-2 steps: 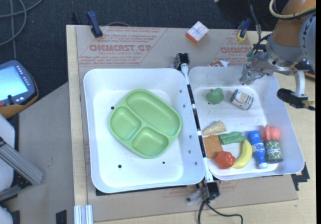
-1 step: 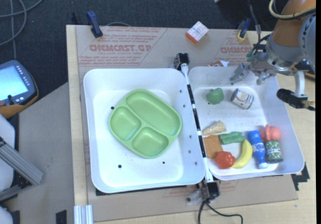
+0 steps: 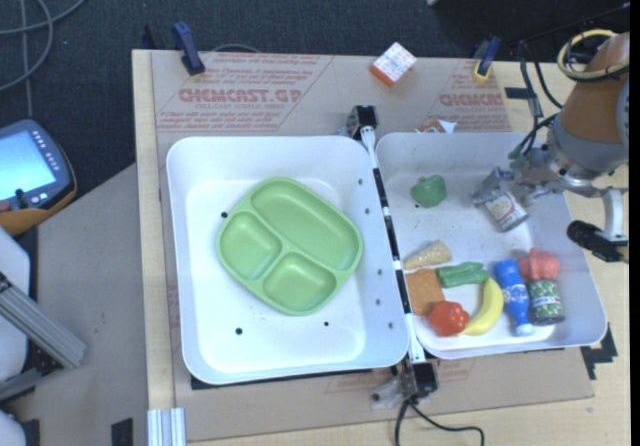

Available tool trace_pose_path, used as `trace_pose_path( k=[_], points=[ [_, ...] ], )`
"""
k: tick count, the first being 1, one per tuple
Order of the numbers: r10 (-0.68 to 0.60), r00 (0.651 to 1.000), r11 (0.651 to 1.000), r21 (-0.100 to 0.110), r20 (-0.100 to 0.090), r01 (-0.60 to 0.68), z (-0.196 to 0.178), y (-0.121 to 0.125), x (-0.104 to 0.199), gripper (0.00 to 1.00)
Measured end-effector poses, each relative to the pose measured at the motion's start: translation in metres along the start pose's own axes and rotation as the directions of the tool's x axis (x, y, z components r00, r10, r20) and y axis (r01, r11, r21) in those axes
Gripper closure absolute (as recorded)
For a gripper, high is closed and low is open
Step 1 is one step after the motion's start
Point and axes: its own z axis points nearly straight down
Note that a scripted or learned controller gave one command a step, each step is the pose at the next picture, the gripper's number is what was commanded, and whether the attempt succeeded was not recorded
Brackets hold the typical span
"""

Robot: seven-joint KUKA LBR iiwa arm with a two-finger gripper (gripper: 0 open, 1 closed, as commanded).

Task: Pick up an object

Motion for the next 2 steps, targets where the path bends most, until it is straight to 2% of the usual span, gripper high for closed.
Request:
trace_pose_path(
  k=[1,2],
  points=[
    [-0.003,1.0,1.0,-0.001,0.01,0.003,-0.011,0.001,-0.001,1.0],
    [-0.011,1.0,1.0,-0.003,0.01,0.011,-0.001,0.04,0.113,1.0]
  ],
)
